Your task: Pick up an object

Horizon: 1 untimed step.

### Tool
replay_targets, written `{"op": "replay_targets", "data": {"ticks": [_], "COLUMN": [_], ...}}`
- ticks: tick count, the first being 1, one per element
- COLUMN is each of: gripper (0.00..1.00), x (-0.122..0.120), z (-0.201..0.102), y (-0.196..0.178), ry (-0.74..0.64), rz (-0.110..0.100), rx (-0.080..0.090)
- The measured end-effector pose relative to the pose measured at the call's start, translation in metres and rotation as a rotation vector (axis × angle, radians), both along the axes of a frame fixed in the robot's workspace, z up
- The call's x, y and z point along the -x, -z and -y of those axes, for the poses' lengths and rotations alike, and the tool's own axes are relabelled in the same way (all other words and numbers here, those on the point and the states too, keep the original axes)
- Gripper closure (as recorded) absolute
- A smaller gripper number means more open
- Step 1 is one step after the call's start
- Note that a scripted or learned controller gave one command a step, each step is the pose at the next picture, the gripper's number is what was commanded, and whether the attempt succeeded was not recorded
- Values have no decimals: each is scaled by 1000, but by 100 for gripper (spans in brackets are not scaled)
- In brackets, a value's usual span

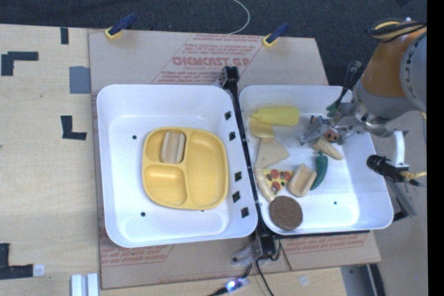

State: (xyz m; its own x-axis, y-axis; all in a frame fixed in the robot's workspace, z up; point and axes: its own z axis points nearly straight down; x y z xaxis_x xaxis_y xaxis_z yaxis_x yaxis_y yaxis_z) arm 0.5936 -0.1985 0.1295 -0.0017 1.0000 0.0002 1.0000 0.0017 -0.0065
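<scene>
The likeliest target is the small tan wedge-shaped toy food piece [327, 147] in the right bin [361, 215], lying just beside the green chilli pepper [320, 170] and directly under the tool [320, 129], which sits low over the bin's upper middle. Whether the tool is spread or closed, and whether it grips anything, I cannot tell; the metal parts blur together there. Around it lie a yellow corn cob [275, 116], a pale cheese wedge [272, 152], a pizza slice [275, 181], a bread roll [301, 180] and a brown round cookie [285, 212] near the front rim. The left bin [118, 149] carries a yellow divided plate [198, 173] with a bread piece [172, 146] in its upper compartment. Both bins rest on a cardboard sheet [208, 59] on the worktop [41, 149]. The risk, as I judge it, is crowding: the wedge and pepper are so close that a closing grip could nudge one aside, pinch both, or slip off the wedge's sloped face.
</scene>
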Motion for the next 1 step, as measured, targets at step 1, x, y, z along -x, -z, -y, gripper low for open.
{"op": "replay_targets", "data": {"ticks": [1], "gripper": [0], "x": [0], "z": [-1], "y": [48], "ry": [-1], "rz": [5], "rx": [2]}}
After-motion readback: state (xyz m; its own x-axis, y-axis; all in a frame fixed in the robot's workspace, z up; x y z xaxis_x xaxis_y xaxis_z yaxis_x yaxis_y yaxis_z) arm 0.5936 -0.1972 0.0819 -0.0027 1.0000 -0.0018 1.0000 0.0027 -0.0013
